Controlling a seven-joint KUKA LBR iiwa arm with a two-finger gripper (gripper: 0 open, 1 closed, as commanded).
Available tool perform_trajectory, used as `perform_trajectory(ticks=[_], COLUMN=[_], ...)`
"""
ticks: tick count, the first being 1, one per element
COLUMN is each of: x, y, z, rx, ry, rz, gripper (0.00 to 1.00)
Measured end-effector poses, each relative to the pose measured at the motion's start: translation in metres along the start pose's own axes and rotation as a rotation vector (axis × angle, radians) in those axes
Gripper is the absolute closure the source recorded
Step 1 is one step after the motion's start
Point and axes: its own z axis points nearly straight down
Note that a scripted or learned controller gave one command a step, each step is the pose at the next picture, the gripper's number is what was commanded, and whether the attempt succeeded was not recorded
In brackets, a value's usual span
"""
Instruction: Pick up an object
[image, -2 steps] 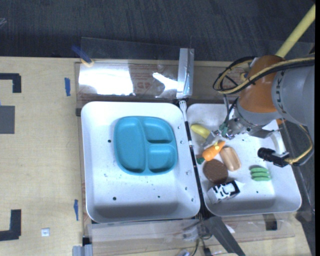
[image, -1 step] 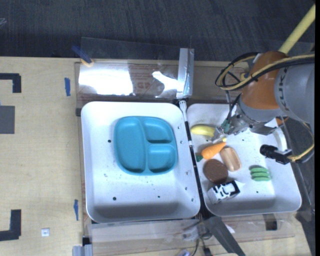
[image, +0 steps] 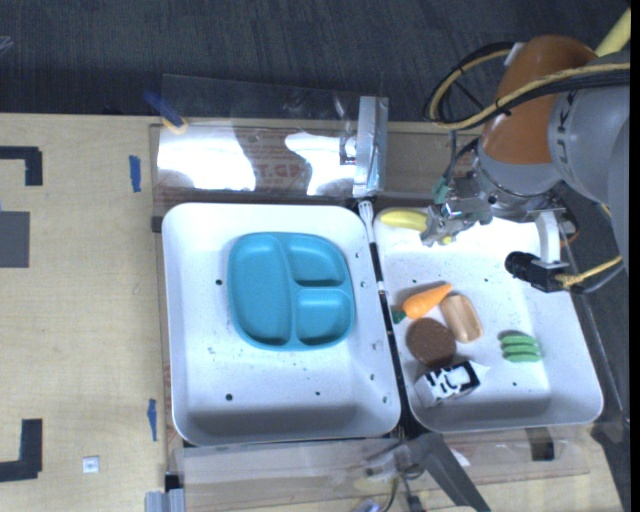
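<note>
My gripper (image: 441, 230) hangs over the far left corner of the right bin (image: 560, 395), just right of a yellow banana-like piece (image: 401, 219). Nothing shows between its fingertips. Nearer the front lie an orange carrot (image: 427, 298), a tan bread roll (image: 462, 317), a round brown cookie (image: 431, 340), a green pea pod (image: 520, 347) and a black-and-white piece (image: 449, 380).
The left bin (image: 190, 380) holds a blue divided plate (image: 291, 289). A metal bracket (image: 369, 150) and a shiny clear sheet (image: 250, 155) stand behind the bins. The grey arm with its orange band (image: 530, 110) and cables fills the upper right.
</note>
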Motion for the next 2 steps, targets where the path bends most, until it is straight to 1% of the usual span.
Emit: perform_trajectory(ticks=[1,2], x=[0.059,0.023], y=[0.034,0.026], z=[-0.003,-0.001], rx=[0.016,0.022], ry=[0.002,0.001], rz=[0.139,0.293], gripper=[1.00,1.00])
